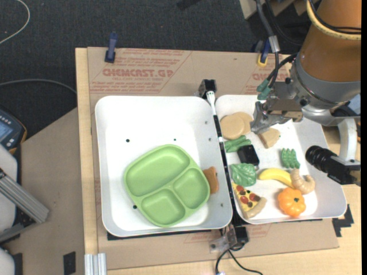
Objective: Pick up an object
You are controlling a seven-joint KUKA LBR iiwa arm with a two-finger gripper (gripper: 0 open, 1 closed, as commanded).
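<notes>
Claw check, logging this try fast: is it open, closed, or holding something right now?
Claw: cannot be told; it sits low in the right white bin, above a tan wedge-shaped toy piece, beside the round tan cookie-like disc.

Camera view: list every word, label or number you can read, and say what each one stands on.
"CHEMCAST G P": large red print on the brown cardboard sheet under the two shallow white bins, left of centre along its far edge.
Smaller red lines under it: too blurred to read.
Red print on the same sheet near the far right: partly hidden, unreadable.
</notes>
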